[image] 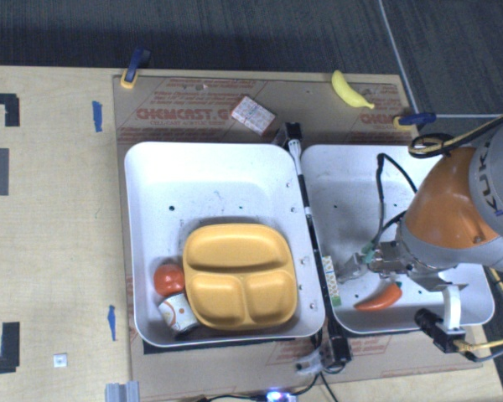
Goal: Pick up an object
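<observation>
Reaching into right bin (478,304) from right, arm had gripper (362,262) low over bin floor; we could not tell jaw state, view too small; orange chili pepper (379,298) lay on floor just below gripper, near front wall; we saw yellow divided tray (239,275) in left bin (151,182), red ball (168,278) beside it; banana (350,90) lay on cardboard behind bins.
</observation>
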Controlling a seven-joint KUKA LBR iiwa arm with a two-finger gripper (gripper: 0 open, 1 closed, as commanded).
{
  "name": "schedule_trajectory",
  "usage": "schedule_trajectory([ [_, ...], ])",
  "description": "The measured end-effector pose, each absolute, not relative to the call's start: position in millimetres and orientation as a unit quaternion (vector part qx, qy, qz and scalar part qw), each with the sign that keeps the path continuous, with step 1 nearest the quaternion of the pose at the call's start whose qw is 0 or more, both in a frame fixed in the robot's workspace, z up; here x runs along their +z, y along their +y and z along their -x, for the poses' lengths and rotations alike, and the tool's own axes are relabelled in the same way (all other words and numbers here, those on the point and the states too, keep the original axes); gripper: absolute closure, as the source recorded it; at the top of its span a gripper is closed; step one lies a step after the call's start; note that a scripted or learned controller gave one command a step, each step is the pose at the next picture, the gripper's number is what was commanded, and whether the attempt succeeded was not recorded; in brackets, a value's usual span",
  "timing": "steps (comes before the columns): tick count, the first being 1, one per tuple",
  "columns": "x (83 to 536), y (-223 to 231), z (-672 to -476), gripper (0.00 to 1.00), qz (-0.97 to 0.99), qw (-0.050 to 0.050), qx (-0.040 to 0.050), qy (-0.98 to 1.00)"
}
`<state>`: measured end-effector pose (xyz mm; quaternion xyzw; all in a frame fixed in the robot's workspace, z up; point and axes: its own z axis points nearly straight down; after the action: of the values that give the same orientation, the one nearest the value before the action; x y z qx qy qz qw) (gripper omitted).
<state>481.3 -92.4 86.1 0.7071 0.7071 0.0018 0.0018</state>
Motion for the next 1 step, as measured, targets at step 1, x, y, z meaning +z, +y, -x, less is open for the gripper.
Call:
schedule_trajectory([
  [1,96.1,-92.2,-482.4,1.0,-0.707,0.003,0.0029,0.707],
])
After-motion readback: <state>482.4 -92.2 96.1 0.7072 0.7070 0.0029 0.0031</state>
